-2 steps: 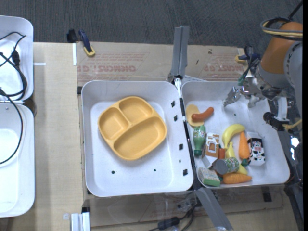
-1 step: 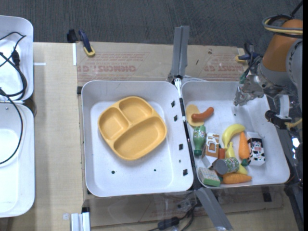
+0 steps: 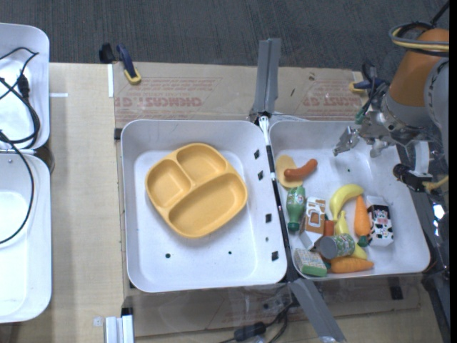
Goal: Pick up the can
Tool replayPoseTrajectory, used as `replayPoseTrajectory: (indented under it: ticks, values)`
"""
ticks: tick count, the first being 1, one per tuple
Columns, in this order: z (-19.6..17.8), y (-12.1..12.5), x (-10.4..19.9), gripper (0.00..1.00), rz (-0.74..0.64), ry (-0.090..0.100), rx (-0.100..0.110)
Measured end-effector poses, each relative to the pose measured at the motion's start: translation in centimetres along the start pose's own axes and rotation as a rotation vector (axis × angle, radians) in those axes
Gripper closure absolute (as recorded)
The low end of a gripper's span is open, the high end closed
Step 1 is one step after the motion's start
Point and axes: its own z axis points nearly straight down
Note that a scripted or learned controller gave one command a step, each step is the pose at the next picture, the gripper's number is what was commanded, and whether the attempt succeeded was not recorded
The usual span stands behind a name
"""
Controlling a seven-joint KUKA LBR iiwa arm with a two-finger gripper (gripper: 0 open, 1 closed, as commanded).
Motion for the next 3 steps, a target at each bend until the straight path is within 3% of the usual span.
replayPoseTrajectory:
  ticks: [1, 2, 3]
  values:
    - [0.0, 0.0, 0.0, 0.00, 0.000, 0.000, 0.000]
    - [0.9, -5.0, -1.0, 0.00, 0.001, 0.011, -0.001]
    - [1.0, -0.1, 1.0, 0.00, 0.100, 0.002, 0.003]
